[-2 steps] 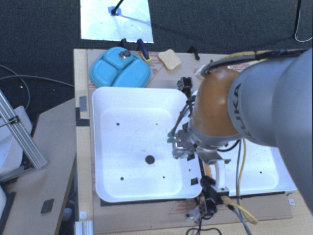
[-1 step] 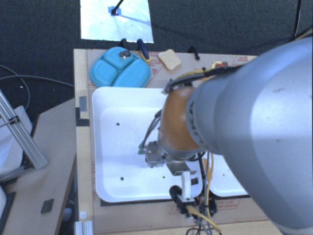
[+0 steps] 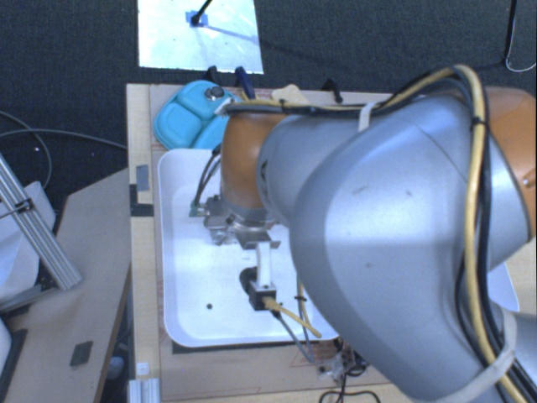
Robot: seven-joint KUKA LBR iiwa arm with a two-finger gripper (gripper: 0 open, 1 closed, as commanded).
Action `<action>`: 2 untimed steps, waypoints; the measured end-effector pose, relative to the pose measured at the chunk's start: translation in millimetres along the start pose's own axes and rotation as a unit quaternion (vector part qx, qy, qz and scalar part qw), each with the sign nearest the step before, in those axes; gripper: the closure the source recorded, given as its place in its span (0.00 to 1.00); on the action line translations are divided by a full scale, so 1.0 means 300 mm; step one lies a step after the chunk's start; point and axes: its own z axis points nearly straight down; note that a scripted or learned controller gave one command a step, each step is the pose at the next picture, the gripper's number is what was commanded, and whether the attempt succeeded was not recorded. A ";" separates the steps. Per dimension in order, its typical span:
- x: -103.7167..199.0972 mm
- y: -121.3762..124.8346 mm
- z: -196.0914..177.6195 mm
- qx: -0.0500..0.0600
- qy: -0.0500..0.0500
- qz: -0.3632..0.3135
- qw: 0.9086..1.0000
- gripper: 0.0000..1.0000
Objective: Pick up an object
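Note:
My gripper [image 3: 225, 225] hangs low over the middle of the left white bin [image 3: 180, 250], below the orange band of the wrist. The arm's grey body covers it from the right, and nothing shows between its fingers. A light blue, rounded object [image 3: 186, 117] with a pale cap lies at the bin's far left corner, apart from the gripper and further back. A tiny dark speck [image 3: 210, 306] sits on the bin floor near the front.
The arm covers the whole right half of the view, right bin included. A thin dark blue item [image 3: 244, 82] and a cream-coloured item [image 3: 286, 95] peek out behind the bin's far edge. A shiny sheet [image 3: 197, 23] lies on the dark floor beyond the bench.

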 end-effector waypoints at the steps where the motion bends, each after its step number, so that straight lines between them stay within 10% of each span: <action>1: -0.202 0.148 -0.005 0.001 -0.003 0.006 1.000 1.00; 2: -0.049 -0.201 -0.003 0.007 -0.001 0.000 1.000 1.00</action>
